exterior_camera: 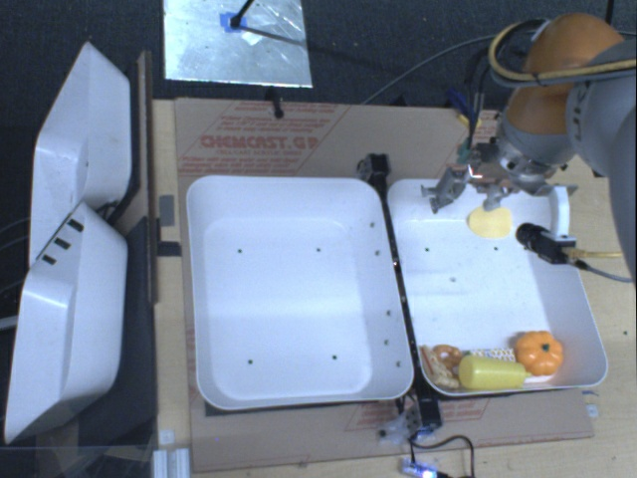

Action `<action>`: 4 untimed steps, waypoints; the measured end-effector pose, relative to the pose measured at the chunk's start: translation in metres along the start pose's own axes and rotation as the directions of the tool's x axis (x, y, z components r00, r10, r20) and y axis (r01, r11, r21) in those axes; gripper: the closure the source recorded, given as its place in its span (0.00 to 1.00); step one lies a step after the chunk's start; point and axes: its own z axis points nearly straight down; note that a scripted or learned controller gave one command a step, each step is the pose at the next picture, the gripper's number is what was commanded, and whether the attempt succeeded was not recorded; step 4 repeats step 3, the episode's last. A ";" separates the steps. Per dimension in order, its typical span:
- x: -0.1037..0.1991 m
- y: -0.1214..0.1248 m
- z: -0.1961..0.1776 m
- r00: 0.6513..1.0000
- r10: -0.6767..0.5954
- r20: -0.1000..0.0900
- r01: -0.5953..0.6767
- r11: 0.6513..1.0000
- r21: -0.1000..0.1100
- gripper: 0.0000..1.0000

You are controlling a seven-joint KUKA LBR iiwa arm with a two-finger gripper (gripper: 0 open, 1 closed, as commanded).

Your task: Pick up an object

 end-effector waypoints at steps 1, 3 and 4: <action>-0.061 0.015 0.014 1.000 0.004 0.001 -0.004 1.000 0.001 0.00; -0.093 -0.033 -0.012 1.000 0.000 0.000 0.000 1.000 0.000 0.00; -0.093 -0.033 -0.012 1.000 0.000 0.000 0.000 1.000 0.000 0.00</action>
